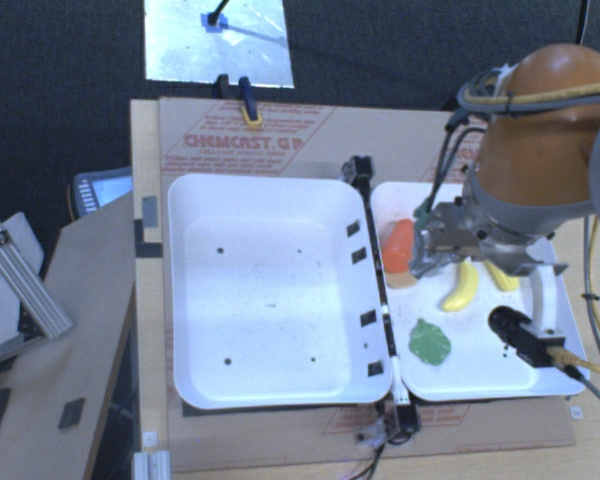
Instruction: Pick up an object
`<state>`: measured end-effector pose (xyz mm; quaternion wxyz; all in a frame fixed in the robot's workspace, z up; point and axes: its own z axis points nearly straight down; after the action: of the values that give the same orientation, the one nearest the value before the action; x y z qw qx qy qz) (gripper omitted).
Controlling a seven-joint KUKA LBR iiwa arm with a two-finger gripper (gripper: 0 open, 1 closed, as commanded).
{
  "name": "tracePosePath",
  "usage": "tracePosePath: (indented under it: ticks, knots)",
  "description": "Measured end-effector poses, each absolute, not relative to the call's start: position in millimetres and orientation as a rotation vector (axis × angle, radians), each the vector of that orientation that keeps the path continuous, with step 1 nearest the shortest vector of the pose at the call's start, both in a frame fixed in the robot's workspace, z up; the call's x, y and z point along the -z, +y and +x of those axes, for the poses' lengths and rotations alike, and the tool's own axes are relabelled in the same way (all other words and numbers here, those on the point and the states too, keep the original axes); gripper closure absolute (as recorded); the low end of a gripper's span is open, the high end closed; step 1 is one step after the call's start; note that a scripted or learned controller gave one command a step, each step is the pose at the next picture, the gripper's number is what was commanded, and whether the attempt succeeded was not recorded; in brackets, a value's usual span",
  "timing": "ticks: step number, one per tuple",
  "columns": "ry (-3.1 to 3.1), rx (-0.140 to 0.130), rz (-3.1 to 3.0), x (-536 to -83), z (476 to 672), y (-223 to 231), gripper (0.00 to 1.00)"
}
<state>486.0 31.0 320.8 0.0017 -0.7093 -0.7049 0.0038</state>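
Observation:
The right bin [480, 380] holds an orange object [398, 247] near its left wall, a yellow banana [461, 287] in the middle and a green leafy piece [430, 342] toward the front. A second yellow piece [501, 276] pokes out from under the arm. My gripper [427, 253] hangs low over the bin, just right of the orange object and above the banana's upper end. The arm's orange and grey wrist covers the back right part of the bin.
The left bin [270, 288] sits beside the right one, with a black clip-studded divider [370, 268] between them. A black cable fitting [525, 338] lies over the right bin's front right. A cardboard sheet [250, 138] lies beneath both bins.

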Motion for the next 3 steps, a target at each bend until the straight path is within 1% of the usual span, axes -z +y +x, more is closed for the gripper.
tracePosePath:
  ticks: [1,2,3]
  knots:
    - [-2.229,0.004,-2.216,-328.1,493.3,66.3,1.0]
    - [-2.232,0.01,-2.215,-376.1,486.8,111.6,1.0]
    - [-2.231,0.016,-2.221,-466.9,487.2,97.7,1.0]
